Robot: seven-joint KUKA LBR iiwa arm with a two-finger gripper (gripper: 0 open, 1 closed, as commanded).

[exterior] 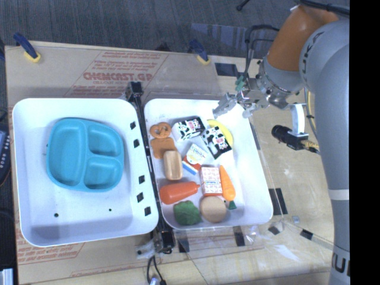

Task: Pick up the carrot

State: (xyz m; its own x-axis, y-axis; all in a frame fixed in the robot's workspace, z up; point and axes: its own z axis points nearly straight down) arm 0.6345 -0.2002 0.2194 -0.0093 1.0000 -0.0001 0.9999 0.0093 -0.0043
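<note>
The carrot (228, 184) is a small orange toy with a green stub at its near end. It lies along the right wall of the right bin (259, 177), next to a red-and-white carton (211, 180). My gripper (235, 107) hovers over the far right corner of that bin, well beyond the carrot and apart from it. Its fingers look open with nothing between them.
The right bin also holds a larger orange-red tapered piece (178, 191), a green vegetable (187, 212), a tan ball (214, 209), a bread piece (173, 164), a cookie (160, 130), cow-print cartons (190, 127) and a banana (224, 135). A blue divided plate (86, 154) lies in the left bin (29, 212).
</note>
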